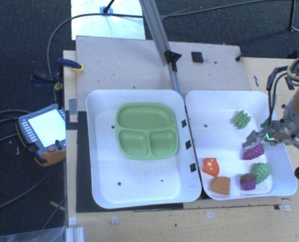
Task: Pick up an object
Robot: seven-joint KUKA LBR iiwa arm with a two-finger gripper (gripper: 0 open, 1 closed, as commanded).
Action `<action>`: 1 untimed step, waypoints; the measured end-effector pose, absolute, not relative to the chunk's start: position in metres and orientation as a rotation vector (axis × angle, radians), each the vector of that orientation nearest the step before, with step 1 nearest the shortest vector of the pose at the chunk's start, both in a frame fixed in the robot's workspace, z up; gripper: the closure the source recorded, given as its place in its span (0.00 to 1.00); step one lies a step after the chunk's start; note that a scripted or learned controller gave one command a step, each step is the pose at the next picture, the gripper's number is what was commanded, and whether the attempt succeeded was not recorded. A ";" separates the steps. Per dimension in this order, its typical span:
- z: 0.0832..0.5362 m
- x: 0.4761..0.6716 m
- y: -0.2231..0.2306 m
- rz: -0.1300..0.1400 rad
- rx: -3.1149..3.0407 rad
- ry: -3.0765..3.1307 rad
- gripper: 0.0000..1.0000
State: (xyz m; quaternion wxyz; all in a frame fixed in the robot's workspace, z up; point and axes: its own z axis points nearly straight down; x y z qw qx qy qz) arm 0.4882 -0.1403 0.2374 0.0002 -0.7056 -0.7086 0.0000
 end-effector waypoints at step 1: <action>0.238 0.489 -0.140 -0.002 -2.217 -2.228 0.00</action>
